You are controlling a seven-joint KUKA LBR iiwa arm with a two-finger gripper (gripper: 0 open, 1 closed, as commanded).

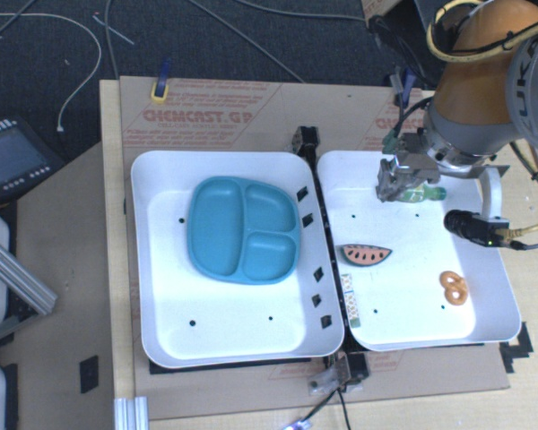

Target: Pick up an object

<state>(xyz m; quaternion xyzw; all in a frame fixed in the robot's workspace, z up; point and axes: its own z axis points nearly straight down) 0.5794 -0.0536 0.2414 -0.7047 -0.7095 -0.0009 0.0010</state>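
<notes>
Gripper [400,189] hung low at the back of the right bin [493,322] — finger state? couldn't tell. Green obj [429,192] sat touching its rt side; watermelon slice [366,254] lay nearer the front, pretzel [454,288] further right.

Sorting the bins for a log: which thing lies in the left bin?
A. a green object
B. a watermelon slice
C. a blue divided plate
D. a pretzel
C: the blue divided plate lies in the left bin, while the watermelon slice and pretzel lie in the right bin.
</notes>
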